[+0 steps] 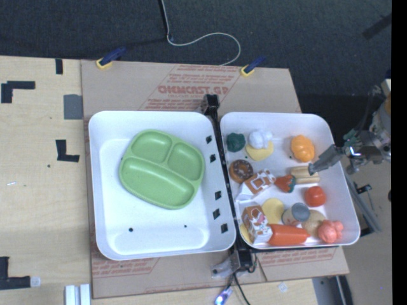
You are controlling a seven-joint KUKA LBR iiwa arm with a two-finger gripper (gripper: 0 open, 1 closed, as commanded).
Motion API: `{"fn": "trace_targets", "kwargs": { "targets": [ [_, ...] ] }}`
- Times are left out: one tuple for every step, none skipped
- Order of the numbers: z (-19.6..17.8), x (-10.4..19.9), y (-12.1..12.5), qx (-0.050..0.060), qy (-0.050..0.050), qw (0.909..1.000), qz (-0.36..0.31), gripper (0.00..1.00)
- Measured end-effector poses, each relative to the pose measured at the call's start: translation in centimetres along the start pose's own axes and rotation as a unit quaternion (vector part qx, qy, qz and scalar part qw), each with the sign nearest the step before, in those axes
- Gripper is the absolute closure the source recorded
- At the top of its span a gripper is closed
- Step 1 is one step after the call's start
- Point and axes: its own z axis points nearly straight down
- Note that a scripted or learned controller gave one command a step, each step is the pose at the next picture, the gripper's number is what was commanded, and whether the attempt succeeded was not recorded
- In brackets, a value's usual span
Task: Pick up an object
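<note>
While tool (316, 166) grip unclear | left bin (102, 189): green plate (162, 168) | right bin (340, 176): toy foods

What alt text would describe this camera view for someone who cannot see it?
A gripper reaches from the right over a white bin of toy food. The left bin holds a green plate.

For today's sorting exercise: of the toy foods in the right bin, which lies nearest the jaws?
The pale tan stick, lying just below the gripper. The orange piece and red tomato sit farther off.
</note>
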Motion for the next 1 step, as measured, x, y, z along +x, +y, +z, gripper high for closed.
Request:
{"fn": "trace_targets", "kwargs": {
  "targets": [
    [-0.99, 0.08, 0.04, 0.0, 0.0, 1.0, -0.001, 1.0]
  ]
}}
